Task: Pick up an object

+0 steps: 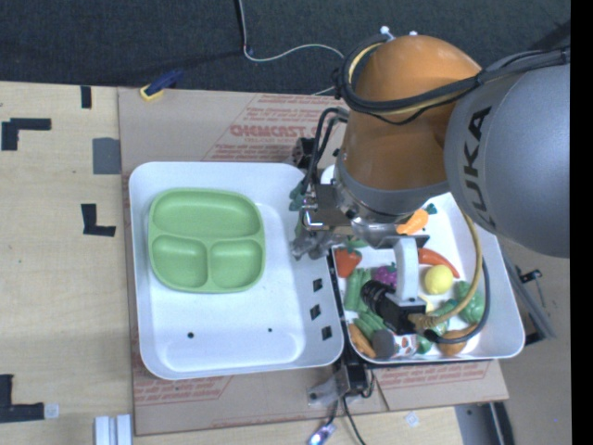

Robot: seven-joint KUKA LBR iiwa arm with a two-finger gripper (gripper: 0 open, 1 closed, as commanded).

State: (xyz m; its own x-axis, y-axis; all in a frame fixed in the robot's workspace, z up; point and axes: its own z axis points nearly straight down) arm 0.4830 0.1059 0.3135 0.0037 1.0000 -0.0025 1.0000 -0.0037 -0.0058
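Arm over the seam between my two bins.
The left bin [278, 179] holds a green divided plate [206, 239]; the gripper [315, 222] sits at the bins' shared edge, and I cannot tell its state; toy foods [437, 279] crowd the right bin [505, 336].

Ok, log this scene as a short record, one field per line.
arm: grey with an orange band, reaching in over the right bin
left bin: holds a green divided plate, lying flat in the far half
right bin: crowded with small toy pieces, partly hidden by the arm
pieces that can be told: yellow piece, orange piece, red piece, purple piece
held object: cannot tell
under the bins: cardboard sheet
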